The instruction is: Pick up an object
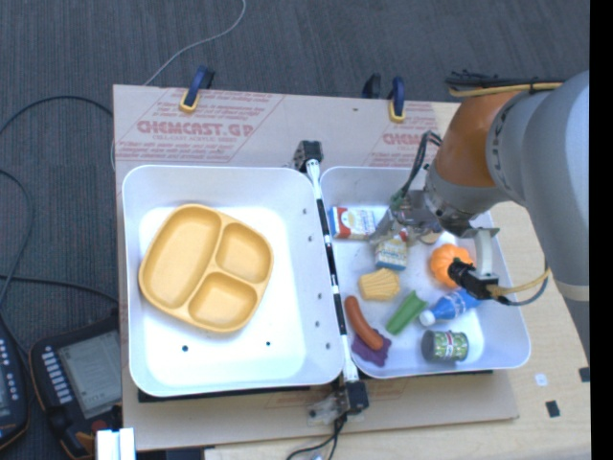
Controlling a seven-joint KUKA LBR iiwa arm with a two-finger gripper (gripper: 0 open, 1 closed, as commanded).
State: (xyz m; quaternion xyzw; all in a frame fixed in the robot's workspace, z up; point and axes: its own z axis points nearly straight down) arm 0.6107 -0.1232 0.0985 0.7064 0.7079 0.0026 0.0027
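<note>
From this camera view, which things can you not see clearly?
- Gripper: the wrist hides its fingers, so their state is unclear.
- Small carton: partly under the gripper; print too small to read.
- Orange ball: a black cable crosses it.
- Jar: label too small to read.

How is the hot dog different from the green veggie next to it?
The hot dog is reddish-brown; the green veggie is bright green. The hot dog lies by the right bin's left wall, while the green veggie lies nearer the bin's middle. They tilt opposite ways, forming a V. Both are long, thin toy foods lying flat in the same bin.
</note>
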